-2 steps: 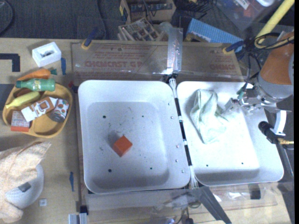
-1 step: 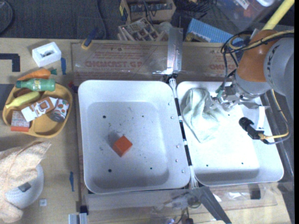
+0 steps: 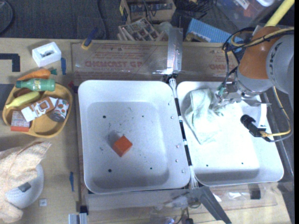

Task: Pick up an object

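The arm [image 3: 268, 59] comes in from the right, grey with its orange band showing just above the wrist, and bends down over the far end of the right bin [image 3: 243, 171]. The gripper [image 3: 219, 101] sits low near that bin's far left corner, right at the edge of a crumpled white cloth [image 3: 200, 113] that lies bunched against the bin's left wall and far side. From where I stand, whether the tool is wide, narrow or closed on the cloth I cannot tell; it blends into the pale fabric and the wrist hardware. A black cable with a yellow lead [image 3: 254, 127] hangs off the wrist over the right side of that bin. In the left bin [image 3: 93, 171], a small orange block [image 3: 123, 145] rests alone on the floor, a little toward the near left of centre, well apart from the gripper and touching no wall. Beyond the bins' far edge runs a clear plastic panel with red lettering [image 3: 121, 62]. Off to the left of the bench sits a yellow bowl [image 3: 42, 129] heaped with toy food, a green bottle [image 3: 37, 84] lying on top, and nearer the bench's near left corner lies a peach-coloured cloth [image 3: 21, 162].
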`<state>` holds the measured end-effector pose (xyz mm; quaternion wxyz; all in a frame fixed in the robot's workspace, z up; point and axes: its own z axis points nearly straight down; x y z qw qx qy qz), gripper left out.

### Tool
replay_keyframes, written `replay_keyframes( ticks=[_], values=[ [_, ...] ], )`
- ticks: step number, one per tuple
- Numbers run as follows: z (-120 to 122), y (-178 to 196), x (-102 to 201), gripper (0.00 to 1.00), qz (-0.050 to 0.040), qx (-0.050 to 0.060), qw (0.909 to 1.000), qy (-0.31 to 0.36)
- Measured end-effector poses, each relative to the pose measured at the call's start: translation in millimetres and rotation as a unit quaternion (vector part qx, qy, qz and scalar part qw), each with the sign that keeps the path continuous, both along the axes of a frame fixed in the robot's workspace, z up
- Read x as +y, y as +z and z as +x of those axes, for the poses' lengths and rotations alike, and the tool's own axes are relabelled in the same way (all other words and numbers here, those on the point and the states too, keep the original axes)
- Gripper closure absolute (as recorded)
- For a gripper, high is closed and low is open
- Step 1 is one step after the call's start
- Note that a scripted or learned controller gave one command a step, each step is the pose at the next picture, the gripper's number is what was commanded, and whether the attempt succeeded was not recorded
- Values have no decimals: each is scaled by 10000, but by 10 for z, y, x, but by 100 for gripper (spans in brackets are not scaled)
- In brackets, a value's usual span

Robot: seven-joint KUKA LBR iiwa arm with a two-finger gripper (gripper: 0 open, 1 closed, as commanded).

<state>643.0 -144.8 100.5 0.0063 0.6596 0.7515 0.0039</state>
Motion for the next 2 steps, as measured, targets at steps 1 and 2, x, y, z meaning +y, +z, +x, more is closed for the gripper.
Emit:
replay_keyframes(
  ticks=[1,2],
  values=[
    [0,0,0,0,-1,1,10000,0],
    [262,-107,438,0,-18,24,9978,665]
  ],
)
